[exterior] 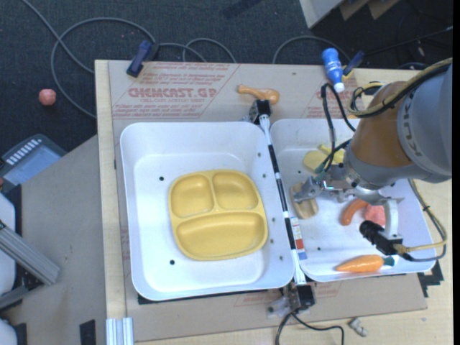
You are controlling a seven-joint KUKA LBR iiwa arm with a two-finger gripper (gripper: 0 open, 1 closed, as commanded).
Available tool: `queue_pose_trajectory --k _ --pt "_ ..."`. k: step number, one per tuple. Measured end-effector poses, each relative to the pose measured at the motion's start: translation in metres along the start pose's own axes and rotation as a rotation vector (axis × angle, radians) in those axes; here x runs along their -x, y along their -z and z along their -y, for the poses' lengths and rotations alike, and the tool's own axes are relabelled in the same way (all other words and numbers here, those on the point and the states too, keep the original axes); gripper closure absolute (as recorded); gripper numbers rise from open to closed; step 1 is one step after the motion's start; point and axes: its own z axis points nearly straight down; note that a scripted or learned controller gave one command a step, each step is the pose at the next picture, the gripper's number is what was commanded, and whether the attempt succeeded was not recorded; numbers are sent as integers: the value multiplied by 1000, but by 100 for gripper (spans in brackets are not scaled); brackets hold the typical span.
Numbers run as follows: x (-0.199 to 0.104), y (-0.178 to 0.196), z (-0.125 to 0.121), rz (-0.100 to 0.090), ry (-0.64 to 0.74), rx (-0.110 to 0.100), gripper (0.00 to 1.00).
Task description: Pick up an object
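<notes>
My gripper (307,194) reaches into the right bin (323,254) from the right and hangs low over its left side. A tan, bread-like piece (307,208) lies right under the fingertips. A pale yellow object (316,158) sits just behind the gripper. An orange sausage-like piece (353,211) and a pink piece (375,213) lie to its right, partly under the wrist. An orange carrot (360,264) lies near the bin's front edge. The arm hides the bin's back right part.
The left bin (144,149) holds a yellow divided plate (217,213). A black clamp strip (277,185) runs between the two bins. Cables trail from the wrist across the right bin's right side. An orange-handled clamp (259,93) and blue clamps sit on the board behind the bins.
</notes>
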Motion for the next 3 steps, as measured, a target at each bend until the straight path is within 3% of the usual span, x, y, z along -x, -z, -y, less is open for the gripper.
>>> queue_pose_trajectory --k 1,2,3 --pt "2 0 -3 -1 0 -1 0" --pt "2 11 -5 -2 -1 4 100" --pt "-47 152 30 -1 1 -6 100"
